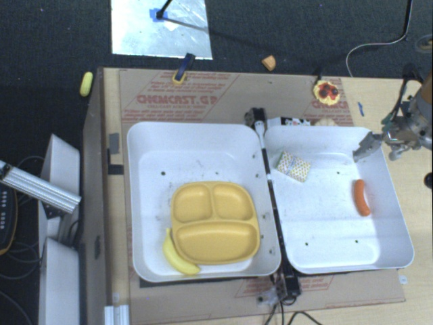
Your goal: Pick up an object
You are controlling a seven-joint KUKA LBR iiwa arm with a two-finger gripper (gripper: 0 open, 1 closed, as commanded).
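The right bin holds an orange sausage near its right wall and a small patterned packet near its upper left corner. My gripper hangs over the bin's upper right corner, above and slightly right of the sausage and apart from it. It is open, with nothing between its fingers. In the left bin a yellow divided plate lies with a yellow banana against its lower left edge.
A round pizza toy lies on the bench behind the right bin. A yellow and blue clamp sits at the bench's back edge. On the dark floor beyond are a small orange piece and a yellow object.
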